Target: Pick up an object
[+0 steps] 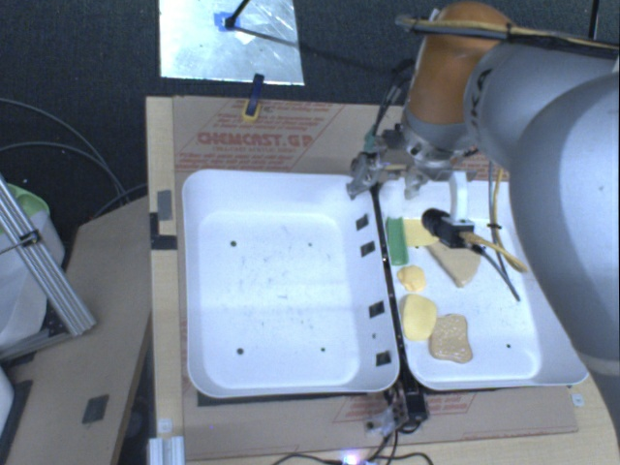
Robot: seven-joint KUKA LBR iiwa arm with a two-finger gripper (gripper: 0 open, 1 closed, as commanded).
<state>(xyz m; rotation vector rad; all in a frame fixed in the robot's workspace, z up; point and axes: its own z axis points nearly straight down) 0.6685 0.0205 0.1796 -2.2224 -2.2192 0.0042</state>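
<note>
**binwatcher:** Where's the hand (389, 174) in this one? Got anything in it?

**kuka_fan:** It's up at the far edge of the bins, roughly over the seam where the two meet, on the end of the grey arm (552, 114) coming in from the right. Honestly can't tell whether it's wide or narrow from this angle.

**binwatcher:** And the stuff to pick?

**kuka_fan:** All in the right bin (509, 342), mostly bunched toward the seam side. A green stick (395, 240) lies along the divider, just below the hand. Right beside it is a pale yellow piece (417, 232). A tan wedge (459, 265) sits a bit further right. Below the stick there's a small yellow blob (412, 279), then a bigger yellow blob (418, 318). That one is touching a brown crumbly cookie (451, 339) nearest the front rim. Everything's lying flat on the bin floor.

**binwatcher:** Left side?

**kuka_fan:** The left bin (271, 289) is snug against the right one. Both sit on a cardboard sheet (291, 132) with red print, on the counter (102, 289). Behind them there's a shiny metal plate (231, 27), and a little blue-and-yellow clip (254, 99) at the cardboard's far edge.
</note>
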